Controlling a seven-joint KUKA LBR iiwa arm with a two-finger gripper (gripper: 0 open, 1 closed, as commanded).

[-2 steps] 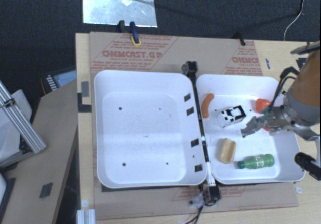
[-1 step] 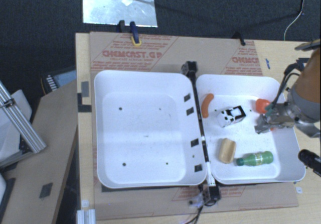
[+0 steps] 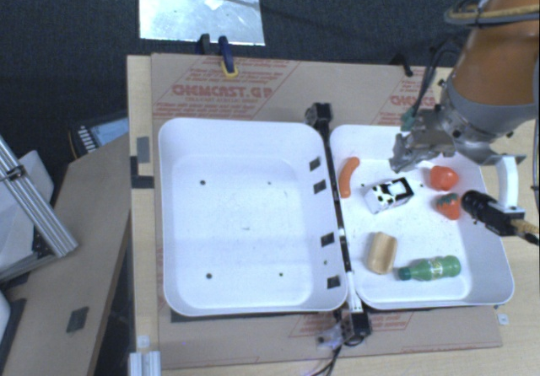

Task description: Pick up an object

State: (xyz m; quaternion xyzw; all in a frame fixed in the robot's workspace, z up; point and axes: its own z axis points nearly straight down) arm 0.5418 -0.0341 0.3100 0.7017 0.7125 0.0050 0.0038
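Hovering over the right bin [image 3: 485, 286], the pincer [image 3: 403, 159], grip unclear, crowds a black-and-white toy [image 3: 388, 194] beside an orange sausage [image 3: 347, 176].

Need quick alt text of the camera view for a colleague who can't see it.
The gripper hovers over the right bin, above a black-and-white toy. Around it lie an orange sausage shape, a tan block, a green bottle and two red-orange pieces.
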